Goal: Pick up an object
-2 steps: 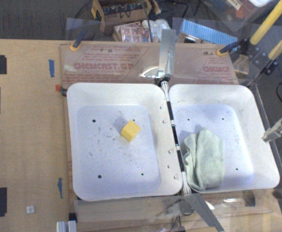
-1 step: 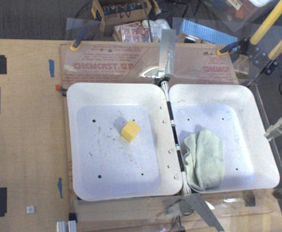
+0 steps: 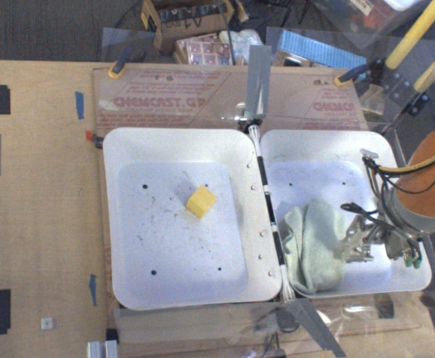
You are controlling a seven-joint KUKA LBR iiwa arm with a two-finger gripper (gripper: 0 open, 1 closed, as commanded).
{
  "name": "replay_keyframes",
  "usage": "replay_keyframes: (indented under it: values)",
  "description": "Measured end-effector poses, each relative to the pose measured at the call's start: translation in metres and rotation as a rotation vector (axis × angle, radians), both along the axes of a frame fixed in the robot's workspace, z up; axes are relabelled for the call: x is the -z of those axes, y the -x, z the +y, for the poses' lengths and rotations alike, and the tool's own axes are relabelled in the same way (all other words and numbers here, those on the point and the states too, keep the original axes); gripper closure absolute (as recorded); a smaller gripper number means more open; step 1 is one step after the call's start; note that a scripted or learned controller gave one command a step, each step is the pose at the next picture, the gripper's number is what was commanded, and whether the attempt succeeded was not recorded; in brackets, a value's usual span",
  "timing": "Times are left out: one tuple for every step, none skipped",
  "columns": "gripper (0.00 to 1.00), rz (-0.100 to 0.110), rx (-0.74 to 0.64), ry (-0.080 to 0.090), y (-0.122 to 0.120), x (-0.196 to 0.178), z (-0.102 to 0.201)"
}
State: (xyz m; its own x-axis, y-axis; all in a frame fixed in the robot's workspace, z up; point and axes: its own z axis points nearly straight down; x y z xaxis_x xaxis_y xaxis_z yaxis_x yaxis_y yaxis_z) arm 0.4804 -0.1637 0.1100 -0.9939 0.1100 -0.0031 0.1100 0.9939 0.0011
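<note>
Two shallow white bins sit side by side on the wooden tabletop (image 3: 38, 222). The left bin (image 3: 127, 162) holds a small yellow block (image 3: 201, 202), lying a little toward twelve o'clock of that bin's centre and well apart from every wall. The right bin (image 3: 314, 151) holds a pale green cloth (image 3: 314, 246), crumpled toward that bin's seven o'clock corner, its edge close to the divider between the bins. The grey arm with its orange band (image 3: 432, 171) comes in from three o'clock, and its gripper (image 3: 357, 243) is low inside the right bin, at the cloth's three o'clock edge, touching or just beside the fabric. Cables and metal parts crowd the gripper, so I cannot tell how far it is open or whether any cloth is caught in it.
</note>
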Motion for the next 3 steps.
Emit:
replay_keyframes:
  values:
    - [1.00, -0.005, 0.248, 0.001, -0.001, -0.106, 0.043]
    - [1.00, 0.002, 0.603, -0.001, -0.006, -0.052, 0.020]
    - [1.00, -0.003, 0.840, 0.000, 0.000, -0.065, -0.009]
